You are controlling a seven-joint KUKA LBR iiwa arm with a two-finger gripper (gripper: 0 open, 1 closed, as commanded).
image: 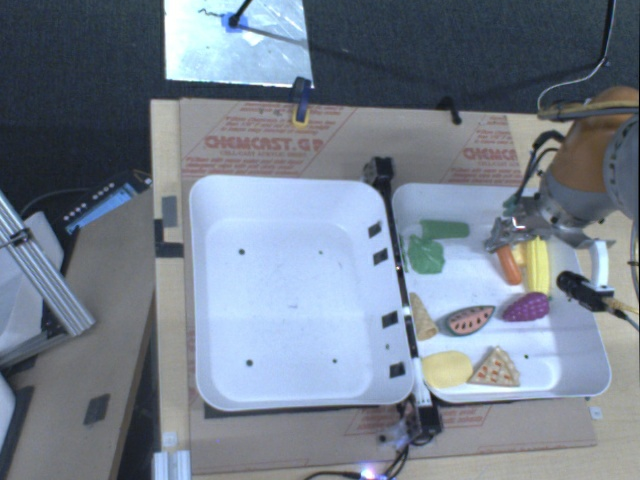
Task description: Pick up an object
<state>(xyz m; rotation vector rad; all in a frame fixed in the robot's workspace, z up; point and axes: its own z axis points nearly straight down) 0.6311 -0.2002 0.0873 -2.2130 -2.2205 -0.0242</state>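
Tan bench board under 2 white bins, dark carpet around; tool over toy food, grip unclear.

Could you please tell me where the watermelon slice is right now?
The watermelon slice lies in the right bin, between the purple grapes and the pizza slice.

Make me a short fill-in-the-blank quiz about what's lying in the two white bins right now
1. All the toy foods lie in the ____ bin as the camera sees it.
2. The gripper hovers over the orange carrot and the ____ corn cob beside it.
3. The grapes are ____ in colour.
4. The watermelon slice lies between the grapes and the bread wedge, above the ____ slice.

Missing words: right; yellow; purple; pizza
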